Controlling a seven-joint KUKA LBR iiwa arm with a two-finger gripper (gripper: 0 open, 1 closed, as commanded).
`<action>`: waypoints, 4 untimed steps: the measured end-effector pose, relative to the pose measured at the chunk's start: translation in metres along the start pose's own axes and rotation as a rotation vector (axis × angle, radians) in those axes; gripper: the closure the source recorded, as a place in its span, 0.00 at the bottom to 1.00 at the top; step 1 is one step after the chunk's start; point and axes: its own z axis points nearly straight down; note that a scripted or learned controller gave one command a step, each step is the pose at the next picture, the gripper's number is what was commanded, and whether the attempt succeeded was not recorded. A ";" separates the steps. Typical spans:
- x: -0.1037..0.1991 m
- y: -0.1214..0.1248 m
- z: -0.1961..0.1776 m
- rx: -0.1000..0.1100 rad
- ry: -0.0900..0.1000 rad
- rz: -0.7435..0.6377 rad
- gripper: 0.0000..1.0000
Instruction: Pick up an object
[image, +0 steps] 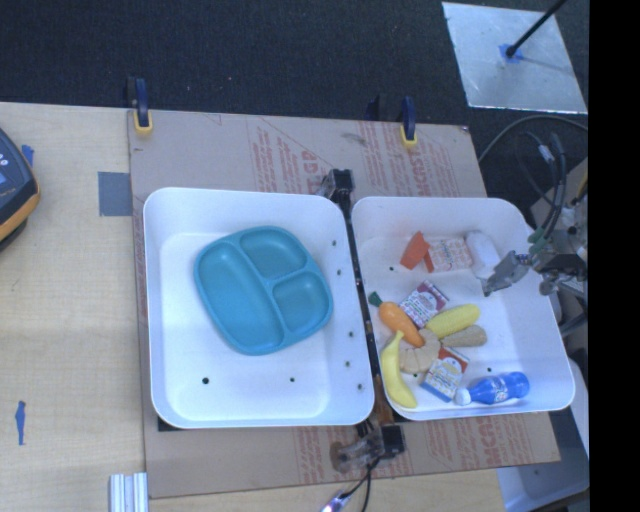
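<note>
- 2 white bins: left bin (170, 300) is holding a blue divided plate (263, 288).
- Right bin (535, 335) is holding toy food clustered toward 7 o'clock: banana (394, 366), carrot (400, 319), blue bottle (497, 388).
- Gripper (508, 270) is hovering at the bin's 3 o'clock edge; grip state unreadable.

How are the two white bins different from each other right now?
The left bin holds one thing, a blue divided plate; the right bin holds a heap of small toy foods, among them a banana, a carrot and a blue bottle. The claw hangs over the right bin, not the left. Both are shallow, white, with rounded corners.
</note>
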 end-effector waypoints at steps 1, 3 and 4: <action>0.038 0.055 0.112 0.002 -0.001 -0.001 0.00; 0.076 -0.014 0.136 -0.025 -0.013 -0.002 1.00; 0.077 -0.014 0.136 -0.026 -0.013 -0.003 0.00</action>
